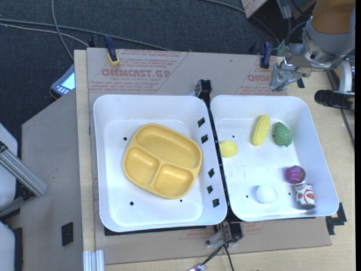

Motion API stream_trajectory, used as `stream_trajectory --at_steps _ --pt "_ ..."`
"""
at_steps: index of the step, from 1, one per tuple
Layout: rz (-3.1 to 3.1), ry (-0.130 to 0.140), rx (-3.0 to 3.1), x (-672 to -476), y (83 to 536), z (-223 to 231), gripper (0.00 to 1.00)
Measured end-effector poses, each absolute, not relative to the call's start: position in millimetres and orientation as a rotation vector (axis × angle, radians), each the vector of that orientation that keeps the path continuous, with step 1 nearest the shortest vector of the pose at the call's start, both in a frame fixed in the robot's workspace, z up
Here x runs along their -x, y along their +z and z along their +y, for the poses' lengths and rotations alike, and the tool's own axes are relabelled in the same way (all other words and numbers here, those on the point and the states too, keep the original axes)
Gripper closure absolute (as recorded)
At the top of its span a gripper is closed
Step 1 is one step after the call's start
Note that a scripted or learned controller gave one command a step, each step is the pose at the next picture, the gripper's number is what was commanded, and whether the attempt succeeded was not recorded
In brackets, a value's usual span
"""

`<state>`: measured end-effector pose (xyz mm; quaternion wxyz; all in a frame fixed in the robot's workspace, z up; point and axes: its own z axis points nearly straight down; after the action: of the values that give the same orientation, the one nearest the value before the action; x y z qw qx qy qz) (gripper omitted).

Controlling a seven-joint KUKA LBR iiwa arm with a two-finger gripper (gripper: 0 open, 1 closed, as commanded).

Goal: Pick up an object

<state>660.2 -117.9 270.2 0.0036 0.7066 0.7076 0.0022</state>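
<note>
The pincer (284, 75) hangs above the top edge of the right bin (316, 151), pinching nothing; I cannot tell its spread. Toy corn (260, 130) lies inside, beside a green ball (282, 134). The left bin (107, 151) holds a yellow tray (162, 160).

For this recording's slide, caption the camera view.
Arm's tool above right bin of toy food; yellow plate in left bin.
</note>
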Motion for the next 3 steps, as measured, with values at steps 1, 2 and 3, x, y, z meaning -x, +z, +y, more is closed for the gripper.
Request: stream_trajectory --at_steps 1,2,3 --pt "2.219 0.006 -2.217 -661.2 302.8 -117.7 1.00" --pt "2.229 -0.002 -2.220 -629.5 297.2 -75.1 1.00" --pt "2.229 -0.003 -2.221 -599.3 284.3 -38.7 1.00"
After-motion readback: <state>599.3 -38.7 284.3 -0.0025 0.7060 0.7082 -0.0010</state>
